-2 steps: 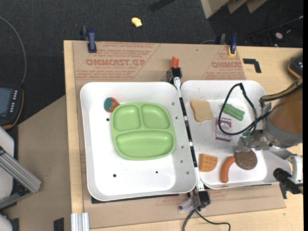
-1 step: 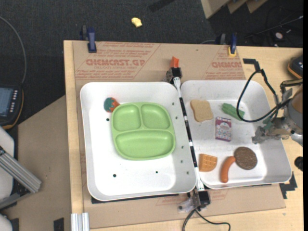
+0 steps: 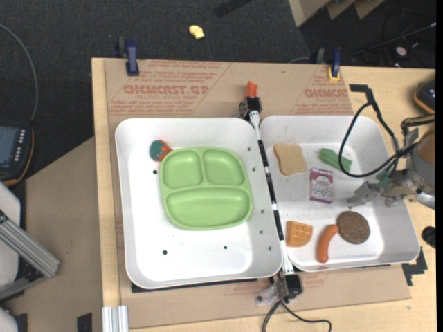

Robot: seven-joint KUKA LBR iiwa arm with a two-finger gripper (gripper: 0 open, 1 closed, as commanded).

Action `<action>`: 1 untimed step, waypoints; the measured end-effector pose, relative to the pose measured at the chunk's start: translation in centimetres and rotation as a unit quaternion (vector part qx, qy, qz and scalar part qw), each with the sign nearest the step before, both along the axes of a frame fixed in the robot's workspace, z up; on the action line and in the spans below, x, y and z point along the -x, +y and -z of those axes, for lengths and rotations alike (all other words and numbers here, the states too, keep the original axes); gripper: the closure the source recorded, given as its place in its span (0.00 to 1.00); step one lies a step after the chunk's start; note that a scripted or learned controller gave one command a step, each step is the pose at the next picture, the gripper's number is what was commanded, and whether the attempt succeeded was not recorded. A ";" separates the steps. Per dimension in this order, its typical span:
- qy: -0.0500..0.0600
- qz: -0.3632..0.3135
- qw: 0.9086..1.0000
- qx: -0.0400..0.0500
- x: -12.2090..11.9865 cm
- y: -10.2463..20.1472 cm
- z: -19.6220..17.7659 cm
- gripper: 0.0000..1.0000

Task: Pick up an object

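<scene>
Presently the gripper [image 3: 363, 196] hovers by the right bin's [image 3: 400, 249] right edge, jaws' state unclear; brown patty [image 3: 354, 227] just below looks nearest, so descend squarely over it, clear of sausage [image 3: 326, 243].

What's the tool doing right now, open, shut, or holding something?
Tool: cannot be told from this view; it sits at the right white bin's right edge, and nothing shows between its tips.
</scene>
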State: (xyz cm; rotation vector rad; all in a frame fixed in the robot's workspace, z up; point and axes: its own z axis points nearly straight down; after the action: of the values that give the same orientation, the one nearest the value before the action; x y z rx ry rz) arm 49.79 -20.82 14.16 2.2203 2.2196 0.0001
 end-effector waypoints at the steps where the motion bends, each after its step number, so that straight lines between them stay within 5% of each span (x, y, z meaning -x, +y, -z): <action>1: -0.003 -0.004 1.000 0.000 -7.4 4.0 -0.2 0.00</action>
State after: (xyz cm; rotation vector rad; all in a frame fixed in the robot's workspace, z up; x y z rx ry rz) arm 57.22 -16.80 14.37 2.2093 2.2246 0.0073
